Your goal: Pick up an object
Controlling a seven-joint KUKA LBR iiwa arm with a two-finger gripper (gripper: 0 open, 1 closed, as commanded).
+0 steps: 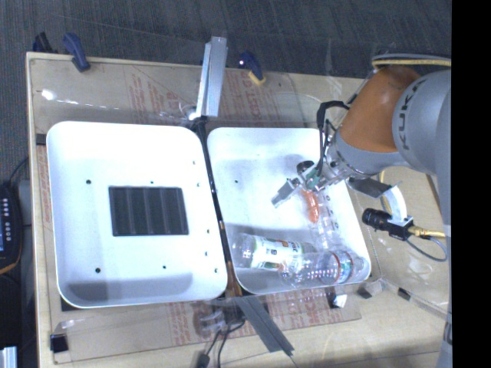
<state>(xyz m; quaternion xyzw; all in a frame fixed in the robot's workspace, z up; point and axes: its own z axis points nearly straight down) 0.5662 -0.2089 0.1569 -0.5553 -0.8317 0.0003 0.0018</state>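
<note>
Camera view, looking down at a slant, has the grey KUKA arm with its orange band [376,117] reaching in from the right over the right-hand shallow white bin [238,156]. Its two-finger gripper [295,184] hangs low over the bin's upper middle, with 1 metal finger [281,195] pointing down-left. How far the fingers are parted I cannot tell, and nothing can be made out between them.

Just beside the gripper, toward the bin's right wall, lies a slim clear item with an orange part [312,204]; its long axis runs roughly top to bottom in the view. Whether the gripper touches it is unclear. Along the bin's near wall lies a clear plastic bottle with a white and green label [265,253], long axis left to right, and beside it a second clear plastic bottle with a red-marked label [331,267] sits in the near right corner.

By my judgement the orange item is the nearest pick, lying down-right of the fingertips. Open floor remains in the bin's upper left. The left-hand white bin [77,159] holds 1 dark ribbed rectangular panel [148,210].
</note>
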